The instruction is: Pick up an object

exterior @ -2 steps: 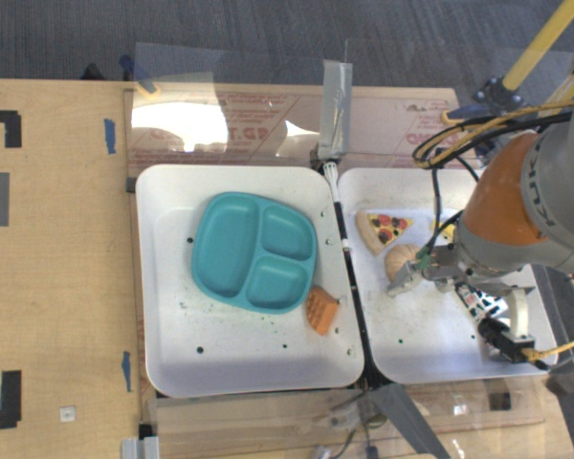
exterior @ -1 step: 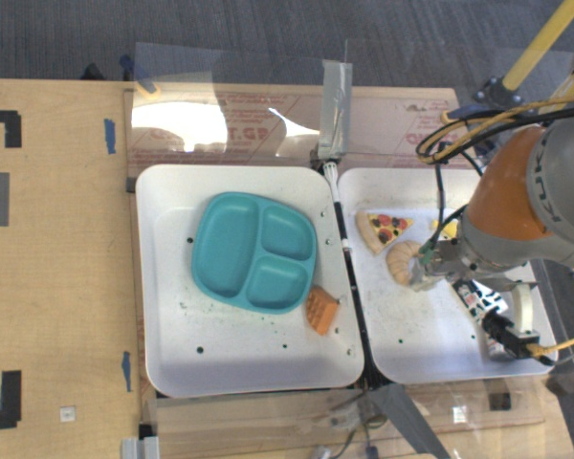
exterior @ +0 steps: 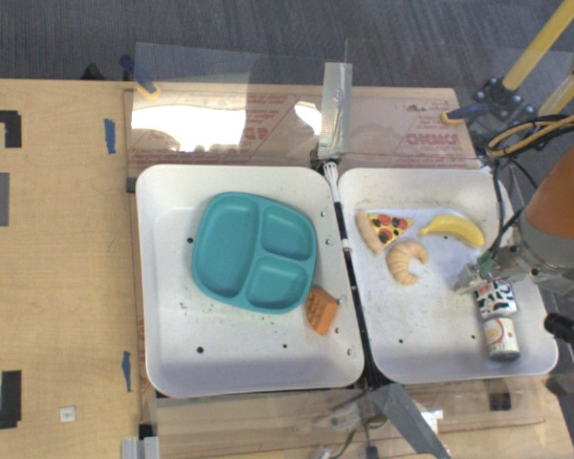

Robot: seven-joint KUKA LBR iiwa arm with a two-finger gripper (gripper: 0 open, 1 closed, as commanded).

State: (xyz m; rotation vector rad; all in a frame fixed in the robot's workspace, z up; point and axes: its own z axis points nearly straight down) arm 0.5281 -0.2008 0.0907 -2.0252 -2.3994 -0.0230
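One can [exterior: 498, 320] partly hides the gripper [exterior: 478, 277].

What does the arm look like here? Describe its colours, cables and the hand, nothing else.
The arm enters from the right edge: a rounded orange band above a grey wrist section. Thin dark cables run along its left side down toward the hand, a small grey metallic piece with bits of green and red wiring. It is too small and blurred to make out markings.
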